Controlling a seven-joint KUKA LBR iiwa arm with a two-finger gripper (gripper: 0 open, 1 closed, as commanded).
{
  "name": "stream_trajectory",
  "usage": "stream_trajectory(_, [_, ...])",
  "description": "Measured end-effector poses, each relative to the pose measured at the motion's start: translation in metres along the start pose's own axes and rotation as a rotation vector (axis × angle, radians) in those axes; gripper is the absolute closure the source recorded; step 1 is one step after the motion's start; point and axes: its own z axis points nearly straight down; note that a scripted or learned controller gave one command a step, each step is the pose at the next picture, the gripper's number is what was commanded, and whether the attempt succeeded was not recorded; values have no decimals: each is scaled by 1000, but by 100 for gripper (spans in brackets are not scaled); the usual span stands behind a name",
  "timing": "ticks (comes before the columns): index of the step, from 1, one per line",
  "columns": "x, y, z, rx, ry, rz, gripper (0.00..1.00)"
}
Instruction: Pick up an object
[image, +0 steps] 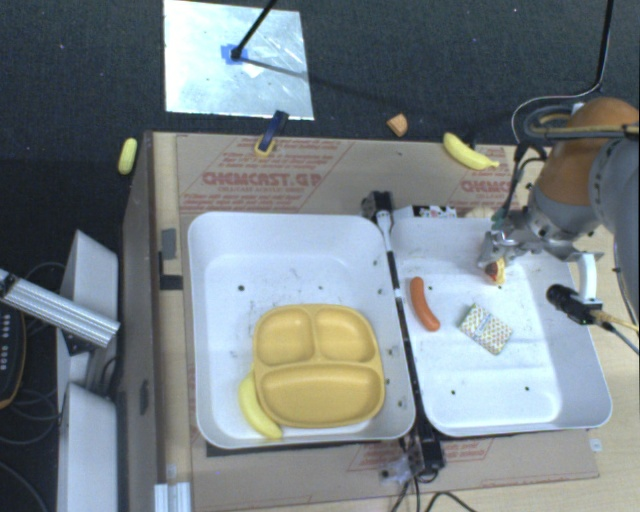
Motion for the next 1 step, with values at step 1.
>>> stream_trajectory(1, [105,-7,-83,11,8,-1,100])
